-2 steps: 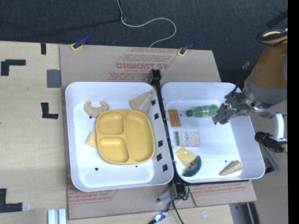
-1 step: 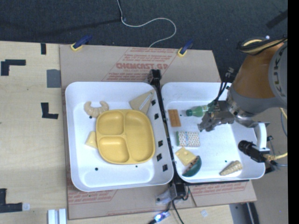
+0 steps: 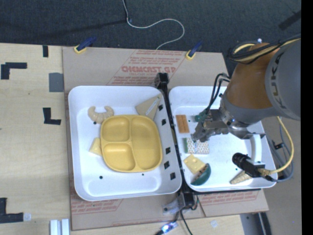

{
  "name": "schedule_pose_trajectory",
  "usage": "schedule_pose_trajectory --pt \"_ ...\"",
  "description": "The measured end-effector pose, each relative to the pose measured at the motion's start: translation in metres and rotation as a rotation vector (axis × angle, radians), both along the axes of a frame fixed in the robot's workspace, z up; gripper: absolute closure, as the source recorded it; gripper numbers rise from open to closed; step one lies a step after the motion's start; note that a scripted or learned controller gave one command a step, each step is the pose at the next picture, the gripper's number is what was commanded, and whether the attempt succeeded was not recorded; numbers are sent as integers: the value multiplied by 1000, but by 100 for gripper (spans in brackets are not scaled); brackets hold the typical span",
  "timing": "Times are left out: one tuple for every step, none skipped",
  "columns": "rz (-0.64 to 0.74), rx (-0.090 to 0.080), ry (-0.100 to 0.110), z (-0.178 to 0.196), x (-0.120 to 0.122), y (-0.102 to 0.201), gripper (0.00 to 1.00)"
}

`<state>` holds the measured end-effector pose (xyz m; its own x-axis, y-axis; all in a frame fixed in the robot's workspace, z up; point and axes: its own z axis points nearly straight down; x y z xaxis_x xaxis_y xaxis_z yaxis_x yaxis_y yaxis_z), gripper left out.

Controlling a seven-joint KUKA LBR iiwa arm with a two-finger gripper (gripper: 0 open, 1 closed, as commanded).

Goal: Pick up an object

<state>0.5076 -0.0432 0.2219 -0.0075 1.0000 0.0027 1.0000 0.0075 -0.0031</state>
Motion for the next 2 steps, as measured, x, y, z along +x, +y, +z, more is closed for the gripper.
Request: schedule_pose_trajectory --pt "-3 -2 -2 7 -1 24 100" --pt "-5 -2 1 11 -14 26 100"
